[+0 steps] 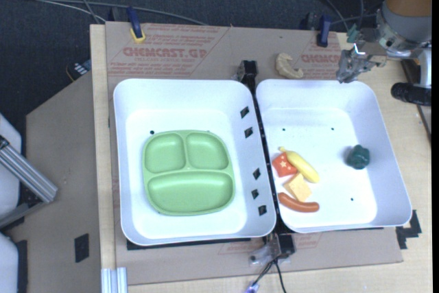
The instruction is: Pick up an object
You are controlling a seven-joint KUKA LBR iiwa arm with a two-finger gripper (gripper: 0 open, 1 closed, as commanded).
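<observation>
The pincer (351,70) hangs over the far rim of the right bin (384,121), near its far right corner; whether its fingers are apart or together I cannot tell, and nothing shows between them. Well nearer in that bin sits a dark green lumpy piece (357,157) at the right. Left of it cluster a yellow banana (302,166), a red piece (283,164), an orange wedge (299,187) and a red sausage (298,203). The left bin (130,113) holds a green divided plate (187,172).

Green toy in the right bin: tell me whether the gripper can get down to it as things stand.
Probably yes. The green toy sits alone on the bin floor, apart from the other toys, and the gripper hovers above the bin's far rim with nothing between.
</observation>
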